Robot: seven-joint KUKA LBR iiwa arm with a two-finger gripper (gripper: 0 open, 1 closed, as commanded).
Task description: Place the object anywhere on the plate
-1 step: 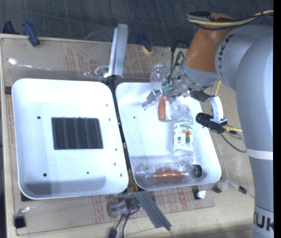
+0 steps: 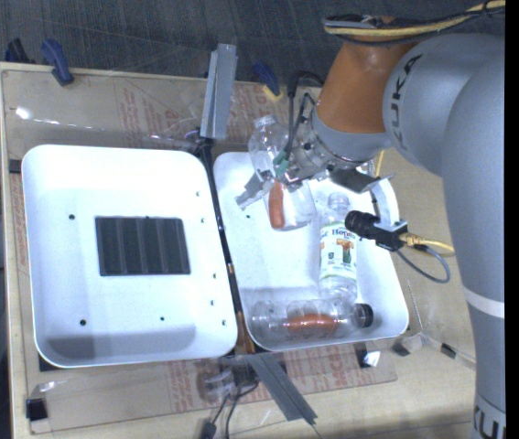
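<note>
Two bottles in rt bin.

Arm enters from right of view, grey, orange band above wrist. Wrist points down and left over upper part of right-hand bin. Gripper sits below the band, dark body with cabling around it. Finger spacing not readable from this angle. Black cylindrical fitting with yellow cable hangs off wrist's lower side

Dark carpet floor, wooden bench
</note>
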